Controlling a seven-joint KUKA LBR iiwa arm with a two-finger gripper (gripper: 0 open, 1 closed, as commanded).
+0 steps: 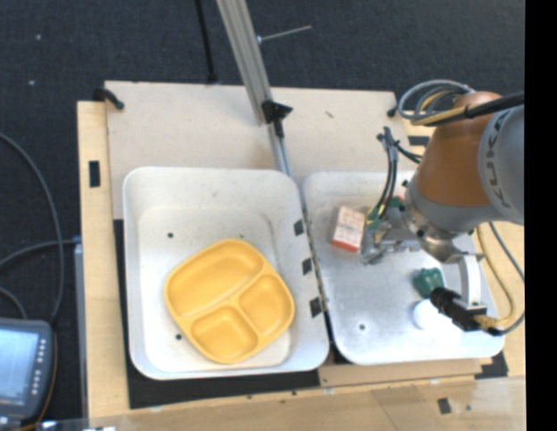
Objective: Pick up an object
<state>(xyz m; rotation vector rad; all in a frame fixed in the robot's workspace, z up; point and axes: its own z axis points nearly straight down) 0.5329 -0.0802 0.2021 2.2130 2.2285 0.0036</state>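
A small red and white box (348, 229) lies in the right bin (377, 330), near its left wall. My gripper (375, 246) hangs low just right of the box, under the orange wrist band; its fingertips are dark and blurred against the bin floor. A green object (428, 282) and a white round object (425, 313) lie further right, under the arm. A yellow divided tray (229, 300) sits in the left bin (171, 196).
A slanted aluminium post (247, 52) rises from behind the bins. Cables and a black bracket (458, 308) hang from the arm over the right bin's right side. A screen (18, 366) stands off the bench at the lower left.
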